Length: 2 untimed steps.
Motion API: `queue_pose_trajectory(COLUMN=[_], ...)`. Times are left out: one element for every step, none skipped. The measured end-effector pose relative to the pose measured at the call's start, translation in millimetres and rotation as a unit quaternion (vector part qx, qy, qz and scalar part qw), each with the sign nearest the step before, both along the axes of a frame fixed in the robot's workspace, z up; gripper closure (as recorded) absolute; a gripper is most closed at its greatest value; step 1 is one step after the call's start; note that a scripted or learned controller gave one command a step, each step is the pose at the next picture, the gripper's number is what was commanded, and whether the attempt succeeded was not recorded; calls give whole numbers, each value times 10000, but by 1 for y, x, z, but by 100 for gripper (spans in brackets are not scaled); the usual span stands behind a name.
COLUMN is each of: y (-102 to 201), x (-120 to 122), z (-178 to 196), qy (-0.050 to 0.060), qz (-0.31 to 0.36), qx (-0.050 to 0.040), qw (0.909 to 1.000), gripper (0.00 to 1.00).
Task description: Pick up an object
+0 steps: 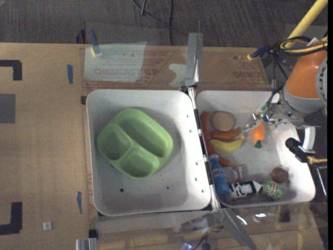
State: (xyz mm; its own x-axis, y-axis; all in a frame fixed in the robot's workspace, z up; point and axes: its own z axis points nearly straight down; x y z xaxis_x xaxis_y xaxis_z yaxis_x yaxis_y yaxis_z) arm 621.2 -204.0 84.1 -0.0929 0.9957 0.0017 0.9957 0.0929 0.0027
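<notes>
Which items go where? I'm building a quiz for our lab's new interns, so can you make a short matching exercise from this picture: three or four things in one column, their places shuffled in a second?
Things:
1. green divided plate
2. carrot
3. banana
4. black-and-white carton

Places:
A. right bin, near its front wall
B. left bin, lying alone
C. right bin, just below the sausage
D. right bin, close beside the hand

Pairs: 1-B, 2-D, 3-C, 4-A
</notes>
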Motion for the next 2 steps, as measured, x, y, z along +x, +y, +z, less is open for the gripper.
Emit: queue_pose_trajectory(y=[-1,25], x=[1,25], z=[9,134], qy=[-11,14], qz=[4,-189], qx=[-8,-17], qw=[10000,9998], gripper=[100,100])
